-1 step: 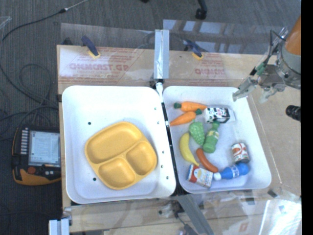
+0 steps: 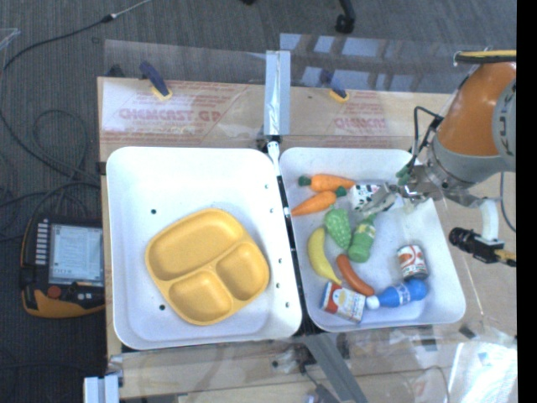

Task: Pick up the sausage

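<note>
The sausage point(image 2: 355, 275) is a short red-orange link. It lies at a slant in the lower middle of the right bin point(image 2: 445, 250), between the yellow banana point(image 2: 318, 254) and the small can point(image 2: 411, 261). My gripper point(image 2: 379, 202) hangs over the upper part of that bin, beside a black-and-white toy point(image 2: 362, 196) and up and to the right of the sausage. It looks open, with nothing between its fingers. The orange-banded wrist point(image 2: 474, 120) reaches in from the right.
Two carrots point(image 2: 323, 193), a green vegetable point(image 2: 338, 227), a green bottle point(image 2: 363, 240), a blue-and-white bottle point(image 2: 403, 294) and a red-and-white carton point(image 2: 342, 300) crowd the right bin. A yellow divided plate point(image 2: 207, 264) sits in the left bin point(image 2: 134, 183).
</note>
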Controlling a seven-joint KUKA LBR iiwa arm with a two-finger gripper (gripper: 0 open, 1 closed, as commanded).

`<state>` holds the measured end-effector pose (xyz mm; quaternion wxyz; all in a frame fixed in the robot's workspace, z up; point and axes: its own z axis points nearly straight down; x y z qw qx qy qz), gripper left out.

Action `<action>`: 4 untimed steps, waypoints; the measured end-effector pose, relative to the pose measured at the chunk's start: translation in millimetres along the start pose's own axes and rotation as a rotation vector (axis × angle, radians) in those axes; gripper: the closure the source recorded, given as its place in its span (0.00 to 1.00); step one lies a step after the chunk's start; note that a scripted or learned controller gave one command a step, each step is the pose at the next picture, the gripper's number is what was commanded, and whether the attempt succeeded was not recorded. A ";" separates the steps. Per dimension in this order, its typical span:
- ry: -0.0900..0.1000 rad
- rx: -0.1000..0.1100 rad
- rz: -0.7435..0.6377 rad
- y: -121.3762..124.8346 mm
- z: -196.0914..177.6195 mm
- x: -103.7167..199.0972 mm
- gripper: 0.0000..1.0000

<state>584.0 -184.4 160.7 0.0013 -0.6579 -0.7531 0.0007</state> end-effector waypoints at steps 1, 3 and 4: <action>0.001 0.002 -0.026 -65.9 45.1 56.5 0.00; -0.008 -0.021 -0.042 -84.9 59.7 71.8 1.00; -0.001 0.000 -0.006 -81.6 -35.4 145.3 1.00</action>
